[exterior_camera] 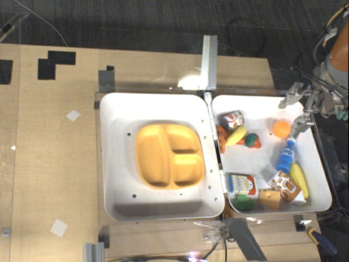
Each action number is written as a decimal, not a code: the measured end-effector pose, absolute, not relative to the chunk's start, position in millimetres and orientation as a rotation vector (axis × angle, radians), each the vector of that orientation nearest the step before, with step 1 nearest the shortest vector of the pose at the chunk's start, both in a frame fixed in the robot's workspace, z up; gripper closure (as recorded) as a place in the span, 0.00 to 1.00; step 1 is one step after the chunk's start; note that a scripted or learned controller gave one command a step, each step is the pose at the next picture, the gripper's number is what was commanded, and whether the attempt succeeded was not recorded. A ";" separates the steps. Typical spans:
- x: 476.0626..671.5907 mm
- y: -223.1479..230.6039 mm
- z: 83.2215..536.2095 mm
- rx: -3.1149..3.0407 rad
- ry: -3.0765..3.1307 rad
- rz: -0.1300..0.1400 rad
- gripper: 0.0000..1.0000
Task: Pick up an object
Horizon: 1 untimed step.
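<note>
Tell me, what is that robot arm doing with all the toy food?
The robot's job is to pick something up. Its gripper is over the back corner of the right bin, near an orange ball and a blue bottle. It is not holding anything there. More toy food lies in that bin, like a corn cob and a banana. The left bin has a yellow tray in it.

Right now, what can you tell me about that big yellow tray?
The yellow tray looks like smooth, shiny plastic with rounded corners. It has three compartments: one long one on the camera view's left and two smaller ones stacked on the right. It lies flat, open side up, in the middle of the left white bin, touching nothing else.
</note>
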State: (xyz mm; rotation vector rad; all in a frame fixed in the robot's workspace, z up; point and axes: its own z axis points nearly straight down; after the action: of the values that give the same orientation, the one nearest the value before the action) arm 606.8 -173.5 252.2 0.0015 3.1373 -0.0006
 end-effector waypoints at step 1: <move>636.0 -195.4 174.1 0.848 3.024 0.000 0.00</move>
State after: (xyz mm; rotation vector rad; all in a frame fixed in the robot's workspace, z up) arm 636.0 -195.4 174.1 0.8478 3.0236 0.0003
